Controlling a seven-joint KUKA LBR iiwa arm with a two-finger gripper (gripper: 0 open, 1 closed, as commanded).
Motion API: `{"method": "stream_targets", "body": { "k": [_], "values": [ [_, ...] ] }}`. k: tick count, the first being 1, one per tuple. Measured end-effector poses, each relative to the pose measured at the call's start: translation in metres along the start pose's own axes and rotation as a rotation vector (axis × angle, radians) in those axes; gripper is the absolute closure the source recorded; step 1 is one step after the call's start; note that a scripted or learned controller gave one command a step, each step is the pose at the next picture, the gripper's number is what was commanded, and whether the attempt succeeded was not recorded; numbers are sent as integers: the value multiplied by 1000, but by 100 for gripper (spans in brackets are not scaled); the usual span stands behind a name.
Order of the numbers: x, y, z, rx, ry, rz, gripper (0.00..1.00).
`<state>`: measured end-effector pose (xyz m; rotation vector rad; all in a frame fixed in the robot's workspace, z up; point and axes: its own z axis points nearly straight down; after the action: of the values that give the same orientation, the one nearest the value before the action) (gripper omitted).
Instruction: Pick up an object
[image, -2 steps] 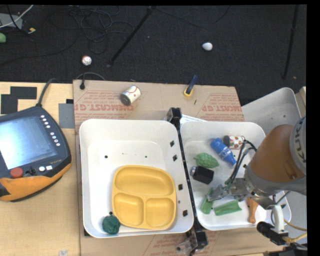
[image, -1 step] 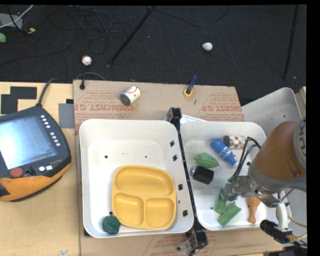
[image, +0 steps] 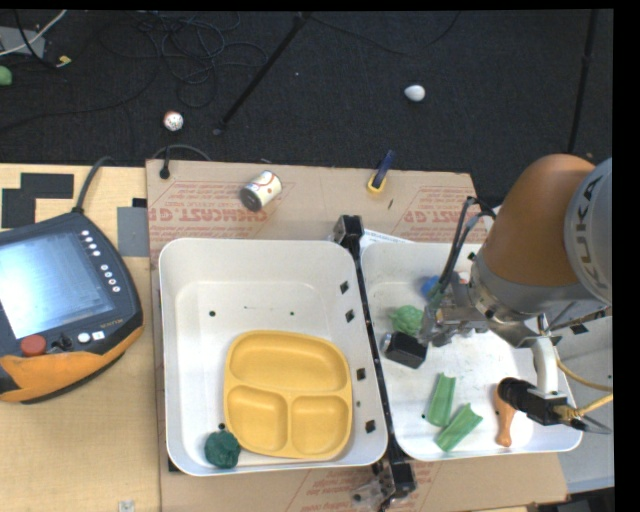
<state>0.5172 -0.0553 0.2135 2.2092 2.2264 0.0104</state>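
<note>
Gripper (image: 408, 348), low in the right bin (image: 470, 270), beside a green lump (image: 407, 319); whether it grips anything cannot be told. Two green blocks (image: 449, 412) and an orange-handled tool (image: 508, 408) lie nearer the front wall. Left bin: yellow tray (image: 288, 392), green ball (image: 223, 448). Judged: no object lifted yet.

White letters "KU" stand on the grey arm (image: 600, 235) at the frame's right edge; faint red print runs upside down on the cardboard sheet (image: 300, 205) behind the bins, too blurred to read.
</note>
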Motion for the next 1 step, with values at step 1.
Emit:
{"method": "stream_targets", "body": {
  "k": [1],
  "values": [
    [35, -30, -155, -4, 2, 3, 100]
  ]
}}
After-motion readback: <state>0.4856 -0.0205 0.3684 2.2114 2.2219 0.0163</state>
